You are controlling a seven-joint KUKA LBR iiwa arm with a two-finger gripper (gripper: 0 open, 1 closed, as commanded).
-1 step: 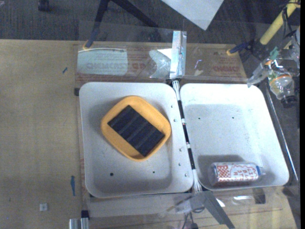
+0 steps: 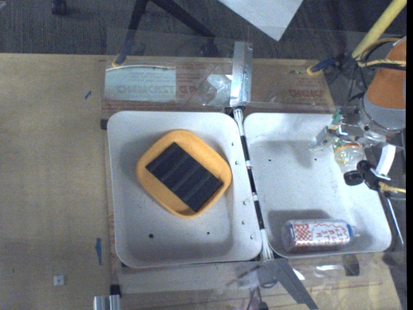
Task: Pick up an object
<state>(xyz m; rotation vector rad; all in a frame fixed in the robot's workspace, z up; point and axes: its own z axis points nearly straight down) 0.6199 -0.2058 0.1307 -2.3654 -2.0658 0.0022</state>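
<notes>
Two shallow white bins with rounded corners sit side by side on a pale wooden bench (image 2: 45,173), their plastic matte and faintly scuffed. In the left bin (image 2: 129,237) lies a rounded orange pad (image 2: 184,173), soft-edged and turned at an angle, with a dark ribbed rectangular panel set into its top; it rests a little far of the bin's middle. In the right bin (image 2: 290,173) a short cylindrical bottle (image 2: 319,233) lies on its side against the near wall, clear-ended, wrapped in a red and white patterned label. The arm (image 2: 387,89) comes in at the far right corner of that bin, its orange band and grey shell partly cut off by the edge of the view. Below it the gripper (image 2: 345,148) hangs over the bin's far right part, a clutter of metal brackets, black knobs and cabling; a small yellowish, translucent item seems to sit at its tip, but it is too tangled with the hardware to make out, and whether the pincer is open or closed I cannot tell. A metal post (image 2: 242,76) stands upright between the bins at the far side, next to crumpled clear plastic and taped cardboard. A chair base (image 2: 148,5) shows on the dark floor beyond.
</notes>
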